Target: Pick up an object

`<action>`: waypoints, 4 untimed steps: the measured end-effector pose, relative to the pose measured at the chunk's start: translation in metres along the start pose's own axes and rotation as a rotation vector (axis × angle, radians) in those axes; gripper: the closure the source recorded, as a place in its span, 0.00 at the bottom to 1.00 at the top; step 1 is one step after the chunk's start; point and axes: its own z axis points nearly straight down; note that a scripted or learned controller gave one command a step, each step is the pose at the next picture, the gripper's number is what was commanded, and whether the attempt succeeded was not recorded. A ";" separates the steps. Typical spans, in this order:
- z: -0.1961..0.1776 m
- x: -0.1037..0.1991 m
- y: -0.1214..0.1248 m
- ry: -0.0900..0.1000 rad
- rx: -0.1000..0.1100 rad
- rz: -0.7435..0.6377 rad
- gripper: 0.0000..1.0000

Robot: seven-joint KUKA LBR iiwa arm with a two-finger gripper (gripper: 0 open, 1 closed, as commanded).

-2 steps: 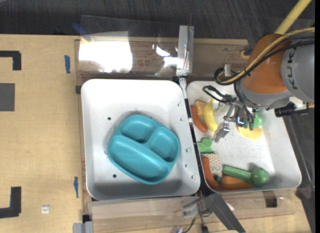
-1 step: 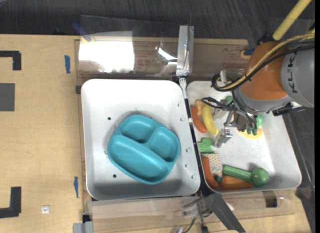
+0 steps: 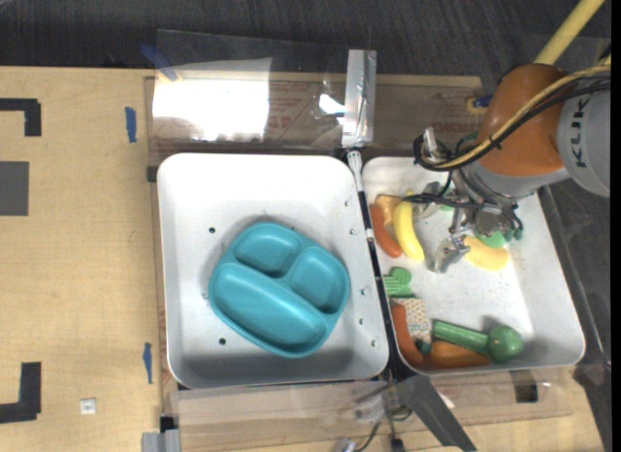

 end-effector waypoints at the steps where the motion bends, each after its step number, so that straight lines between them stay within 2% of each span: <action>1: 0.000 -0.011 0.024 0.000 0.000 -0.134 0.00; 2: -0.001 0.017 0.006 0.002 -0.002 -0.608 0.00; 3: -0.015 0.012 0.007 -0.013 0.001 -0.605 1.00; 4: -0.185 -0.031 0.001 -0.005 0.003 -0.718 1.00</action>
